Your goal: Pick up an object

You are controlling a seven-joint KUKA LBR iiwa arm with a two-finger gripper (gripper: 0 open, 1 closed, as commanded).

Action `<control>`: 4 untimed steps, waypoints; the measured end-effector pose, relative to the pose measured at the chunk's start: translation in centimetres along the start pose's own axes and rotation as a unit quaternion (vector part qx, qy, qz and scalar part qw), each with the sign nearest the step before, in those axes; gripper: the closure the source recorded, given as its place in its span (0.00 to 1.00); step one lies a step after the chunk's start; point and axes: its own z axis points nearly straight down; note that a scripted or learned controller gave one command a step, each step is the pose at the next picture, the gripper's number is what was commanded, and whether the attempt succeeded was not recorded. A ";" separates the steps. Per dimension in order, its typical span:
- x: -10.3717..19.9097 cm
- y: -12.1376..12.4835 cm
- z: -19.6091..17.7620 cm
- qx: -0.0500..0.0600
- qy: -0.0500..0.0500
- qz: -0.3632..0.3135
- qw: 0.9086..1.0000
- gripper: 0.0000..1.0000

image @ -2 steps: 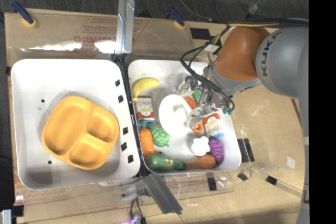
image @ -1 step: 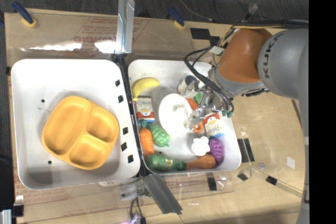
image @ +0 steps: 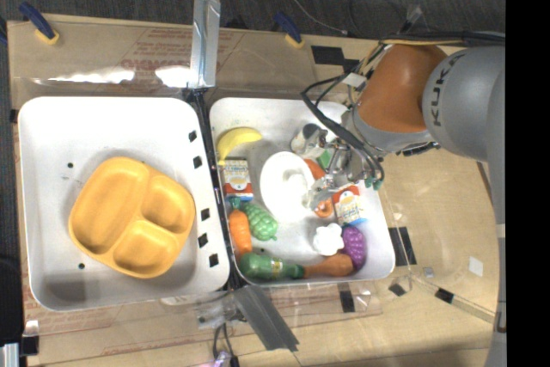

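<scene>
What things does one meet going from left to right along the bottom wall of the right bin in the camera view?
Green bottle → orange carrot → purple grapes. The white flower-shaped piece sits above the carrot, so I leave it out of the order.

- A bench (image: pixel 447 211) with a pale wood top, seen from above at a slant.
- Brown cardboard (image: pixel 112 47) covers its back part, held by blue clamps (image: pixel 39 23) along the far edge.
- Two shallow white bins sit side by side on the bench, touching along a shared middle edge.
- The left bin (image: pixel 43 185) holds a yellow divided tray (image: pixel 131 215).
- The right bin (image: pixel 275 109) holds a heap of small toy foods (image: pixel 292 202).
- A metal bracket (image: pixel 204 43) stands at the far end of the gap between the bins; another (image: pixel 262 318) lies at the near end.
- Black tape marks (image: pixel 404 247) lie on the wood right of the right bin.
</scene>
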 end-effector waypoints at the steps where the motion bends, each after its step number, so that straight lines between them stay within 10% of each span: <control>1: 0.4 0.0 -0.1 0.000 -0.003 0.009 1.000 0.00; 4: 0.3 -0.1 0.0 0.000 -0.001 0.029 1.000 0.00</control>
